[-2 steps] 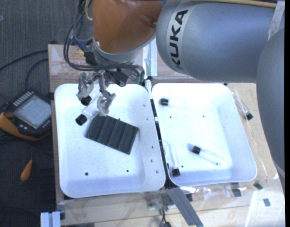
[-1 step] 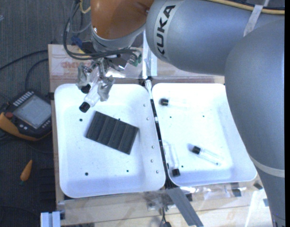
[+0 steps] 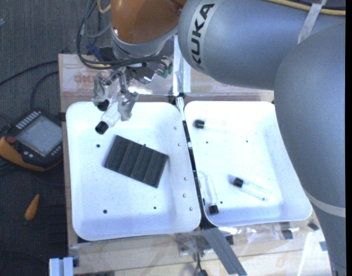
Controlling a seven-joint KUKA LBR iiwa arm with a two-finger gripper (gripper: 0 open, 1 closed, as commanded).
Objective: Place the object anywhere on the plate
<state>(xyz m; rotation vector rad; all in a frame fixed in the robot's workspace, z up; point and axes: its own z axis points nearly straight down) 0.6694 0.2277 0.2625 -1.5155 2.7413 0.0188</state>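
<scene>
Two white bins sit side by side, the left bin and the right bin. One dark ribbed plate lies in the left one. I count four clear black-capped vials: one at the gripper, three in the right bin.

A ridged plate lies in the left bin; three capped vials lie in the right bin, one far-left, two nearer.
</scene>
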